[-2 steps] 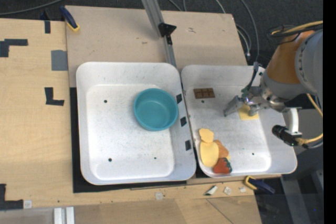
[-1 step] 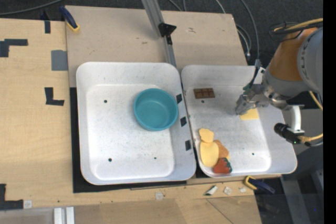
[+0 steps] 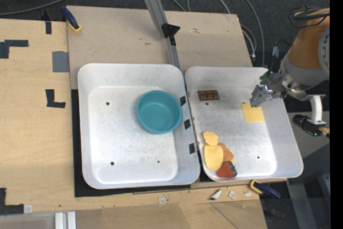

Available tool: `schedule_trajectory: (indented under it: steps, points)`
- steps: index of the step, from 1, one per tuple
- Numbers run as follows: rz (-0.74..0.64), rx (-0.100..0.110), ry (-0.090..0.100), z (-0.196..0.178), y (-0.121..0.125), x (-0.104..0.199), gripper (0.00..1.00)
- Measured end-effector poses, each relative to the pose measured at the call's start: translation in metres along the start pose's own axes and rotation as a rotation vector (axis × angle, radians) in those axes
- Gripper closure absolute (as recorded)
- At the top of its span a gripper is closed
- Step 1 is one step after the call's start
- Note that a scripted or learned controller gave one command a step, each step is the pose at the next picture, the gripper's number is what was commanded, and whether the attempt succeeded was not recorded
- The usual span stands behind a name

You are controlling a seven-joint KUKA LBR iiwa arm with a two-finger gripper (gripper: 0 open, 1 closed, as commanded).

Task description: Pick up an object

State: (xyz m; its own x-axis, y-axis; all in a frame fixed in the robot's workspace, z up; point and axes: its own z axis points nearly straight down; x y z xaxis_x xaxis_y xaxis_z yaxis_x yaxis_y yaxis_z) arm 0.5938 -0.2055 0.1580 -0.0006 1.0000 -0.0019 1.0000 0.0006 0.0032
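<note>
Near right bin far rim: pincer over yellow square, finger state unclear; open floor beside.

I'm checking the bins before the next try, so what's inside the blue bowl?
The blue bowl in the left bin shows only its own blue inside, nothing lying in it. Its near wall hides a thin strip of the bin floor, so anything there stays unseen.
</note>
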Motion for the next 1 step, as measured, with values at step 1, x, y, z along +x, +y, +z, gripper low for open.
schedule_trajectory:
  steps: [1]
  points:
    - [-0.002,0.000,0.001,-0.0452,0.0011,0.0072,1.00]
